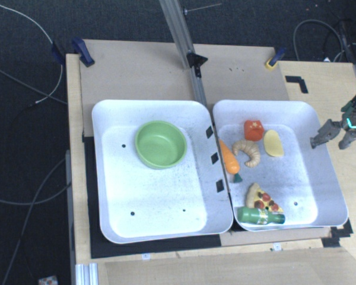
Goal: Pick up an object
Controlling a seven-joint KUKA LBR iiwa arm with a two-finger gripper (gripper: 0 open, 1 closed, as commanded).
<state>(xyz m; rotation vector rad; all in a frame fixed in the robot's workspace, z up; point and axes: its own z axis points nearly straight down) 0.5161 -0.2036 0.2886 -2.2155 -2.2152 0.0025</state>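
Note:
The right bin holds several toy foods. A red block lies near its back, with a pale yellow piece beside it and a tan croissant just in front. An orange carrot rests along the left wall. A pizza slice and a green bottle lie at the front. My gripper hangs at the far right, just outside the right bin's edge, open with nothing between its fingers.
The left bin holds a green bowl. A metal pole slants down from the top to the gap between the bins. Blue and yellow clamps sit at the bench's back corners.

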